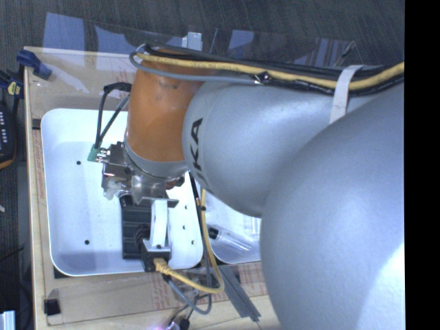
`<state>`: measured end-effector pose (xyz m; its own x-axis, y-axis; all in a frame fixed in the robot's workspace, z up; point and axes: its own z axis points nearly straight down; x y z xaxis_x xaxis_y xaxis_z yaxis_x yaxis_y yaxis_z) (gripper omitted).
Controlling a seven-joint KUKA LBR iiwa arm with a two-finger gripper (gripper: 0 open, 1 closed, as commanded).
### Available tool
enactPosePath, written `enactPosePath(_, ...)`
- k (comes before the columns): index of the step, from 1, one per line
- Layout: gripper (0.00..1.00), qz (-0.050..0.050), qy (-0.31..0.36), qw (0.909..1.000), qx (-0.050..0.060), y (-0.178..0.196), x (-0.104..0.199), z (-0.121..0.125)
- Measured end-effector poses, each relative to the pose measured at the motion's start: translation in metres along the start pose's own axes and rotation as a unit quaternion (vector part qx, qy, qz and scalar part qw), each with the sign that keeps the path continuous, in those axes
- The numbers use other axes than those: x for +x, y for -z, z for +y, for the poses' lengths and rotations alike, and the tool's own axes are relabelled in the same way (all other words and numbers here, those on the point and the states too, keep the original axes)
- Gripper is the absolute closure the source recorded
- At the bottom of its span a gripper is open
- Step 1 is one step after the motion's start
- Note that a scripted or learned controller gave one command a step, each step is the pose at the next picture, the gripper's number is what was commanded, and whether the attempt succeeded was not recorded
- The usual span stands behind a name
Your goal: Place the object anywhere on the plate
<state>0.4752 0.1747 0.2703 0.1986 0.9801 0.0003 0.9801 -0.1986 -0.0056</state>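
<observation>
The gripper (114,174) hangs over the left bin (63,191).

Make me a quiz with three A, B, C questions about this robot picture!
1. Where is the robot's wrist?
A. over the left-hand bin
B. over the dark floor
C. behind the bench

2. What colour is the band above the wrist?
A. green
B. orange
C. purple

3. How does the right-hand bin look?
A. in full view
B. upside down
C. mostly hidden by the arm

Answers:
1 A, because the wrist hangs above the white floor of the left-hand bin.
2 B, because the band is plainly orange against the grey arm.
3 C, because the big grey arm covers all but a small corner of the right-hand bin.
</observation>
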Motion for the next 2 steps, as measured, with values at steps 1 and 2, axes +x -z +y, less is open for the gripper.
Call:
enactPosePath(1, 1.00, -0.001, -0.181, 0.9835, -0.001, 0.002, 0.006, 0.048)
enactPosePath(2, 1.00, 0.001, 0.073, 0.9973, -0.004, 0.128, -0.032, 0.016)
